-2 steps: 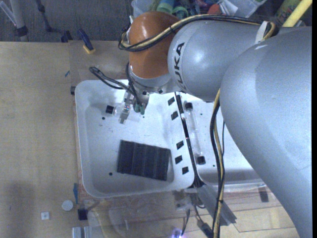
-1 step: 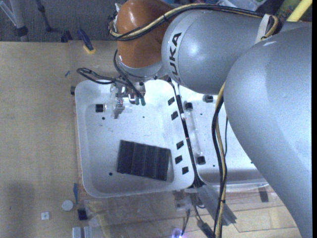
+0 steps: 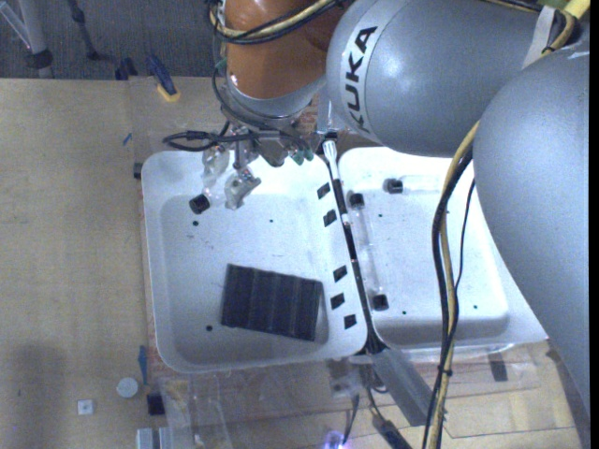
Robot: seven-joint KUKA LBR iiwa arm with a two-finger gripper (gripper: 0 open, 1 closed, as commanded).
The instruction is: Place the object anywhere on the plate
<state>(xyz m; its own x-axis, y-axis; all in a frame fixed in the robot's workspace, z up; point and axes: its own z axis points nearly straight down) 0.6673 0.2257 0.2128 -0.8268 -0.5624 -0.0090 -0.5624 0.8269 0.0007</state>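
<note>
You have the grey KUKA arm [image 3: 412, 73] reaching over the left shallow white bin [image 3: 168, 344], where the dark ribbed rectangular plate [image 3: 271, 303] lies toward the near side, its long axis running roughly left to right. The end effector [image 3: 229, 178] hangs at the far edge, its translucent fingers [image 3: 245, 187] apart with nothing between them. The small black object [image 3: 198, 204], probably a cube, sits just to its left, well apart from the plate.

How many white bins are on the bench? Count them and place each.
2. The left bin lies on the view's left and holds the dark plate. The right bin adjoins it, partly hidden under the arm.
</note>
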